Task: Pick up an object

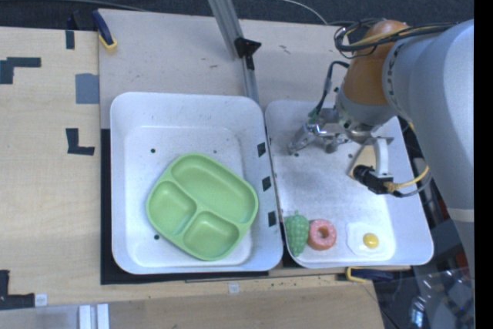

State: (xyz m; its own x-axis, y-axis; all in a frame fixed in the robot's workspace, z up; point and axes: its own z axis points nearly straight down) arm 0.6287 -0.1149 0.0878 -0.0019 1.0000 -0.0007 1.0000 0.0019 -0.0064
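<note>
Pincer (302, 141) hangs over the right bin (339, 189), can't tell its state. Donut (321, 234), green toy (296, 233) and egg (370, 241) line the near edge; green plate (202, 206) sits left.

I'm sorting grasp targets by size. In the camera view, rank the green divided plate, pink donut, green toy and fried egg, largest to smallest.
1. Green divided plate, clearly largest.
2. Fried egg, green toy and pink donut: too alike to rank.

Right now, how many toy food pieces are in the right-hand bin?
3, all along the near edge of the right bin: a green strawberry at the left corner, a pink donut touching it, and a fried egg further right. The arm may hide more.
</note>
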